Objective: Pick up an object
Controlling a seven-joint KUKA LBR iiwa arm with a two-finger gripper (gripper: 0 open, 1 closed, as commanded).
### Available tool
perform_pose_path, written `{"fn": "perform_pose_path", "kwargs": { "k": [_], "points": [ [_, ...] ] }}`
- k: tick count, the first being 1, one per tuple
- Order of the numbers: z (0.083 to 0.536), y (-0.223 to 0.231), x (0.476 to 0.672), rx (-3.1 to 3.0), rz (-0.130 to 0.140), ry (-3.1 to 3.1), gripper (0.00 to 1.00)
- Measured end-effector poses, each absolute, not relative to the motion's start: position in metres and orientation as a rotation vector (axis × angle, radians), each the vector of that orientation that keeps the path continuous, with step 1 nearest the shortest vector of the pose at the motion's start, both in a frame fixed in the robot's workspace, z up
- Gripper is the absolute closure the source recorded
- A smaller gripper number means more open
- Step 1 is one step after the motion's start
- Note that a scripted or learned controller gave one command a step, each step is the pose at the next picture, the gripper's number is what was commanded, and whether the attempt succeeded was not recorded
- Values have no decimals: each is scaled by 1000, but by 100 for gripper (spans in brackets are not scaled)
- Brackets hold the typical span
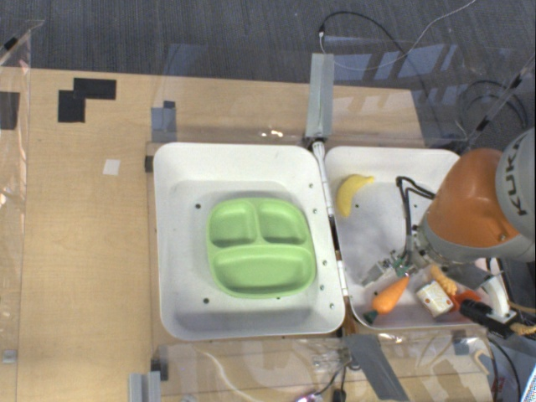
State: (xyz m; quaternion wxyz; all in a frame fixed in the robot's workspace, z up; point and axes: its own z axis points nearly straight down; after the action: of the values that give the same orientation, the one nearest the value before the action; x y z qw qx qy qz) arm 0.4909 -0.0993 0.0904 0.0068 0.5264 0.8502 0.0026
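Observation:
The right bin (368,233) holds a yellow banana (352,191) near its far left corner. An orange carrot (389,296) lies by its front wall. Beside the carrot are a small white block (434,298) and a second orange piece (448,281). My gripper (389,268) hangs low in this bin, just above the carrot's upper end. The orange-banded wrist (473,212) hides much of the bin's right side. I see nothing clearly held.
The left bin (180,241) holds a green divided plate (260,245) in its middle. A grey divider post (320,99) stands behind the gap between the bins. Cables (410,195) trail over the right bin's back.

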Motion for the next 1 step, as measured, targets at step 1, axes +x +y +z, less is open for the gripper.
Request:
{"fn": "perform_pose_path", "kwargs": {
  "k": [1],
  "points": [
    [90,-110,600,1775,12,2576,0]
  ]
}}
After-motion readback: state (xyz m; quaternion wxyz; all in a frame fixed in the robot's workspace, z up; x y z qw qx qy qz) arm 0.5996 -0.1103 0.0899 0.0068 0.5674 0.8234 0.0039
